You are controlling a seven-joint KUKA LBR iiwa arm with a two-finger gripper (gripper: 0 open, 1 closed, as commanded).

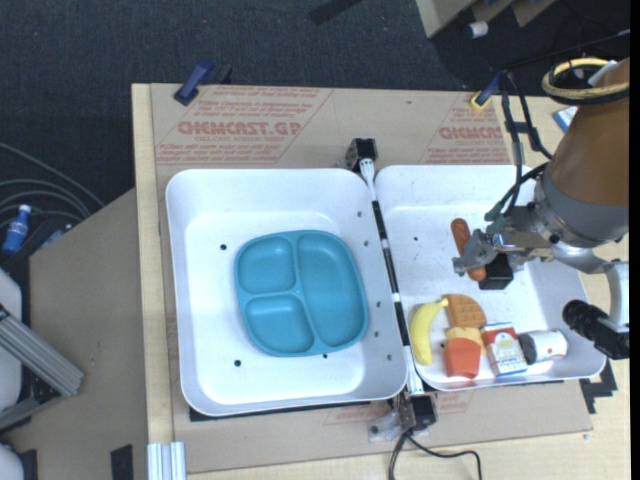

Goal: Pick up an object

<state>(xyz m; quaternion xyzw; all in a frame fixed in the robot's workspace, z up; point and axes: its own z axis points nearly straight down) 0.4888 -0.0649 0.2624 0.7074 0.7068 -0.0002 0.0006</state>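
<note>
My gripper (486, 262) hangs low over the middle of the right bin (425, 203), at the near end of a reddish-brown sausage (460, 236) that lies on the bin floor. The sausage's far end sticks out to the upper left of the gripper, and its near end is hidden under the gripper body. The grey arm with its orange band (598, 133) comes in from the right edge. I cannot see anything lifted clear of the bin floor.
Along the right bin's near edge lie a banana (425, 330), a brown waffle (464, 311), an orange-red block (461, 357), a red and white carton (503, 351) and a white bottle (546, 346). A blue divided plate (300, 291) sits in the left bin (200, 203).
</note>
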